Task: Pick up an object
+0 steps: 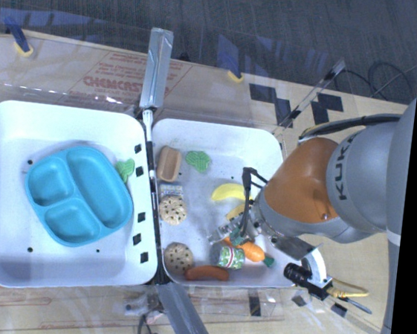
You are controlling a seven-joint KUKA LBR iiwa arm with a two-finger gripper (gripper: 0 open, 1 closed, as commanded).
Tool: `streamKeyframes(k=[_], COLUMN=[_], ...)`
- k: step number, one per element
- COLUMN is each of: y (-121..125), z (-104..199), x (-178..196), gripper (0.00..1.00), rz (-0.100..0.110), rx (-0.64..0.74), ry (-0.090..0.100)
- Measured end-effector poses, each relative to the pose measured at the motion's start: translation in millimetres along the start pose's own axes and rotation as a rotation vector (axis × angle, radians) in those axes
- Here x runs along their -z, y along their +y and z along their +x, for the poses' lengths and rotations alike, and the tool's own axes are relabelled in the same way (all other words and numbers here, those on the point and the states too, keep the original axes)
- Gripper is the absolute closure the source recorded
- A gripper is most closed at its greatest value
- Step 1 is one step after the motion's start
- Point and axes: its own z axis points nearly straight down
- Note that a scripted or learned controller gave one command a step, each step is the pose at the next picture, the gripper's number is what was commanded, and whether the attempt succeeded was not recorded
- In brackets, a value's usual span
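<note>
Dark grey carpet fills the top of the view, and below it a pale wooden surface (76, 80) printed with red lettering carries two shallow white bins side by side. Within the left bin (4, 251) a blue moulded plastic tray with three compartments (78, 194) lies near the middle, with a small green toy piece (125, 168) at the bin's right wall. Along the left wall of the right bin (219, 135) lie a tan bread-shaped toy (168, 163), a speckled cookie-like disc (172, 209) and a second round cookie (178, 256); a green leafy toy (197, 160) sits toward the far edge, a yellow banana toy (228, 193) near the middle, and a brown sausage toy (207, 273) along the near edge. The hand (237, 229) sits low at the bin's near right corner, over a tight cluster of a small green-and-white can (231, 258) and an orange carrot-like toy (253, 251); whether its fingers are wide or narrow I cannot tell, and nothing is plainly held. The risk I judge greatest is crowding: fingers closing here may strike two toys at once, pushing one aside or pinching an edge that slips free on lifting. The round can could also roll away toward the bin wall.
</note>
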Motion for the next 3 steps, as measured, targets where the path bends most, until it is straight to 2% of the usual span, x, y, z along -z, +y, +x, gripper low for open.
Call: streamKeyframes(k=[1,2,3], y=[140.8,130.1,136.9], z=[-40.1,-92.8,-109.8], x=[-12.5,74.7,112.4], gripper=[1.0,1.0,1.0], rz=[0.004,0.0,0.0], rx=[-0.103,0.079,0.106], ry=[0.002,-0.004,-0.003])
